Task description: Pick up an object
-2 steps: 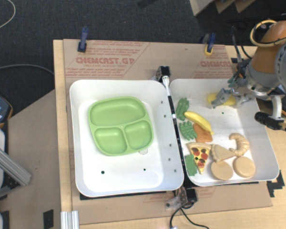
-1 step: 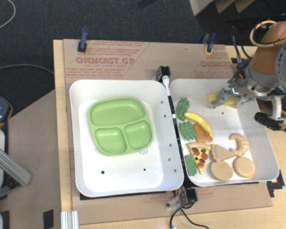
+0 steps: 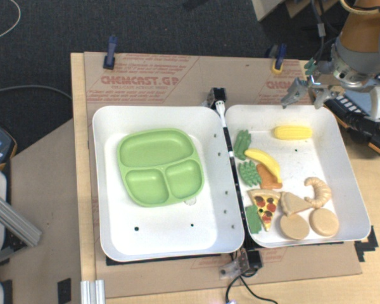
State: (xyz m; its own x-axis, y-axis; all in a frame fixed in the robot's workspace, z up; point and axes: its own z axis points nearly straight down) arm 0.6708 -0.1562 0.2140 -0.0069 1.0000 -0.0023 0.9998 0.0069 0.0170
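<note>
My gripper point(image 3: 306, 95) hangs over the far rim of the right bin point(image 3: 351, 189), its fingers spread open with nothing between them. The nearest toy food is a yellow corn piece point(image 3: 292, 132), lying just in front of the gripper and apart from it. Further forward lie a banana point(image 3: 264, 162), a carrot point(image 3: 270, 177), a pizza slice point(image 3: 264, 202), a shrimp point(image 3: 318, 191), a bread wedge point(image 3: 293, 202) and two round cookies point(image 3: 295, 227) point(image 3: 323, 221). Green vegetable pieces point(image 3: 242, 143) point(image 3: 248, 171) sit along the bin's left wall.
The left bin point(image 3: 107, 189) holds a green divided plate point(image 3: 159, 166). Both bins rest on a brown board point(image 3: 145, 78) held by blue clamps point(image 3: 109, 51) at the back. A black divider point(image 3: 227, 145) runs between the bins. Cables lie at the right.
</note>
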